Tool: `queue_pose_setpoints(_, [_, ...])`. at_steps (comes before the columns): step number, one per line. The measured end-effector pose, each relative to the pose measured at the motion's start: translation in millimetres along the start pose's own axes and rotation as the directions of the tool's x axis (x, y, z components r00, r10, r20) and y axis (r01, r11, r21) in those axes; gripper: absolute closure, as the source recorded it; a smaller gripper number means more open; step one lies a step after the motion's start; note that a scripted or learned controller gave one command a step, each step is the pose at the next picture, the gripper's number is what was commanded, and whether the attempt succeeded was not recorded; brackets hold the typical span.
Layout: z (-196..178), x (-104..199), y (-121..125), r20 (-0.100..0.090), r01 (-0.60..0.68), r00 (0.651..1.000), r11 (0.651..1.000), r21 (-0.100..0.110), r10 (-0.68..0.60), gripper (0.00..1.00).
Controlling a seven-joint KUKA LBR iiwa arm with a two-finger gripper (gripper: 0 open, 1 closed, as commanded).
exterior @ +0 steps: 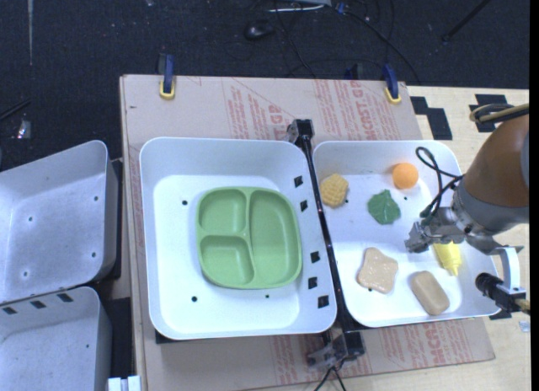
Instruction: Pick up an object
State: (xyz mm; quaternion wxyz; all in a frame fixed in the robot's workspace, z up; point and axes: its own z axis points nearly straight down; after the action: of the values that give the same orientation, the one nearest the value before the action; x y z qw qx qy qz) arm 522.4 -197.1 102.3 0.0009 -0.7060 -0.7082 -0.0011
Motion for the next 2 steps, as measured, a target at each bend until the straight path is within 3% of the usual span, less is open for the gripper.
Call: queue_pose_setpoints(2, [-105,-3,-1,0.005,0.0,1.0,1.0,-0.006,0.0,1.0])
